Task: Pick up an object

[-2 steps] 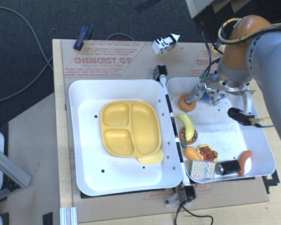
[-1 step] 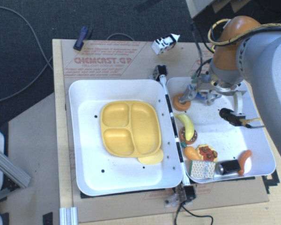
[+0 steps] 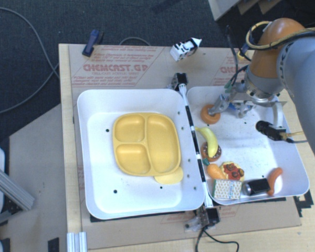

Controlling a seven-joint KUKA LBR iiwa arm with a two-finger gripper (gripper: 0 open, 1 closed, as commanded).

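Camera view: grey arm with orange band reaches into the right-hand shallow white bin [image 3: 299, 178]; two-finger gripper [image 3: 227, 105] hangs low over that bin's far end; whether its fingers are spread or closed, and whether they touch anything, I cannot tell at this slant. Nearest candidate is the small round orange-and-brown doughnut-like toy [image 3: 210, 114], just beside the gripper on its left and slightly nearer the camera; it is roughly round, so no long axis governs the approach. My reading: the coming move turns on this short sideways offset, tool to toy. Other items lie further toward the camera from the tool: yellow plastic banana [image 3: 210, 139], long axis running along the bin divider; orange sausage-shaped toy [image 3: 274, 179] well apart at the near right corner. Nothing visibly held.
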